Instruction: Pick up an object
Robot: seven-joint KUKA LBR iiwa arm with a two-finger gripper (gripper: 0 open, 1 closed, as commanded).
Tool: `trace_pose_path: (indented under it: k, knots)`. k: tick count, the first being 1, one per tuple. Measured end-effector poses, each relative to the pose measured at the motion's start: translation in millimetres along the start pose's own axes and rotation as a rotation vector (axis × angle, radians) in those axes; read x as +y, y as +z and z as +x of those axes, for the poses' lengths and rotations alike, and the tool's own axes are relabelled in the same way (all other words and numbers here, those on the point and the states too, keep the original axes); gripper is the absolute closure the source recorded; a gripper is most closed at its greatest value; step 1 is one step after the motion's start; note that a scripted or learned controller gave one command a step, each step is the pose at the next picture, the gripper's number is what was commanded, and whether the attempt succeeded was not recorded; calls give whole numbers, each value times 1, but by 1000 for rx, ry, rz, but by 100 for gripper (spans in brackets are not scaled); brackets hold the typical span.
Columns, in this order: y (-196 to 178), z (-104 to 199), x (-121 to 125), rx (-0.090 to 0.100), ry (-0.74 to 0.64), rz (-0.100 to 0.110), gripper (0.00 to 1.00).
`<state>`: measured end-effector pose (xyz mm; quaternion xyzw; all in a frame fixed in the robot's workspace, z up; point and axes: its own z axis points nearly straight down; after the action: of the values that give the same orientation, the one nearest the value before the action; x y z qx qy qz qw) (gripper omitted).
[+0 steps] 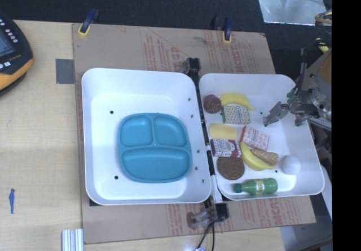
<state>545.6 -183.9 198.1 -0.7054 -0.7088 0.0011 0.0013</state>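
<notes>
A heap of toy food is seen in the right bin [304, 131], a shallow white plastic tray with rounded corners. Along its left side lie a dark round disc [212, 103], a curved yellow banana [237, 99], a printed square packet [236, 114], a smooth yellow block [223, 131], a small red-and-white carton [225, 147] and a brown cookie-like disc [230, 168]. A red-printed wrapper [255, 138] is set beside a second banana [254, 158], a white ball [290, 164] rests near the right wall, and a green bottle [256, 186] with a yellow label lies flat along the front wall. The claw [275, 115] hangs over the bare right part of this bin, apart from the food; nothing is seen between its dark metal fingers, and how wide they stand cannot be told. In the left bin [98, 131] a matte blue three-compartment plate [154, 147] is seen. Both bins rest on brown cardboard [141, 47] on the pale wooden counter [34, 148].
</notes>
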Motion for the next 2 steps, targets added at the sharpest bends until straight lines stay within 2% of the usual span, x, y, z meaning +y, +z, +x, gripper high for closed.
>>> trace_pose_path:
  k: [1,2]
  knots:
    - [109,56,7,-6,-5,-6,0]
    - [103,-22,-70,-6,8,-9,0]
